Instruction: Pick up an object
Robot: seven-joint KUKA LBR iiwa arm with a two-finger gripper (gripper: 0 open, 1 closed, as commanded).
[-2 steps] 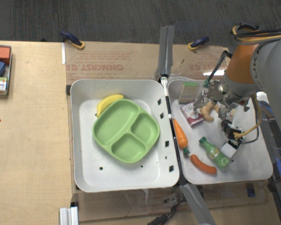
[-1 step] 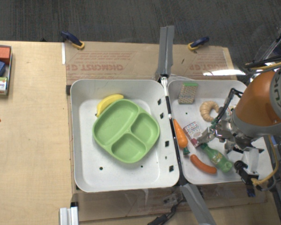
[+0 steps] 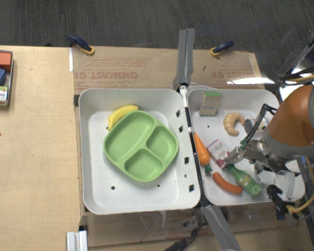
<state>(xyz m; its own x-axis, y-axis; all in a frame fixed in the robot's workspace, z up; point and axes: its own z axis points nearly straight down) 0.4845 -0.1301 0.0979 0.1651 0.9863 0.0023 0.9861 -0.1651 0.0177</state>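
The hand (image 3: 234, 160) hangs low at the lower right of the frame, just over the green plastic bottle (image 3: 244, 180), ready to grab; I cannot tell its state.

Robot lab: clamped cardboard (image 3: 162, 69), 2 bins (image 3: 89, 156).
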